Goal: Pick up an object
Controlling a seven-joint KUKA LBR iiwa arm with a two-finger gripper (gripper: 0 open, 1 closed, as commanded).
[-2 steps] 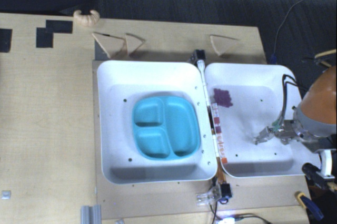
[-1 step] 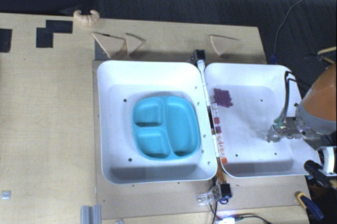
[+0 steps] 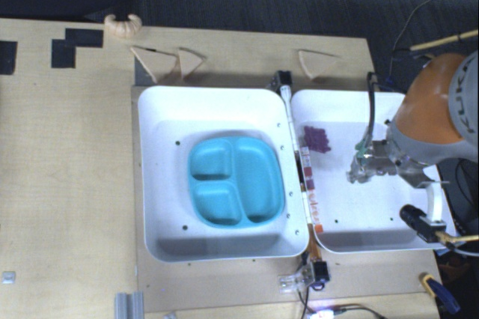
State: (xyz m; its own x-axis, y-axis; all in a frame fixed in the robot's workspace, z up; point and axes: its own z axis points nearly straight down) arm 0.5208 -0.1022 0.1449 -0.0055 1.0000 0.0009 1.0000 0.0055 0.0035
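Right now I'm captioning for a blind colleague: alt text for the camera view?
A grey-and-orange arm's end effector hangs over the right white bin, right of a small purple object. The left bin holds a blue divided tray.

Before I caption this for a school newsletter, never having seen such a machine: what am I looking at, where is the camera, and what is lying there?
A single camera looks down at a slant on a wooden bench bearing two white bins. The grey and orange shape at the right is a robot arm; its hand is over the right bin. A small purple object lies in that bin, apart from the hand. The left bin holds a blue divided tray. I see nothing between the hand's fingers.
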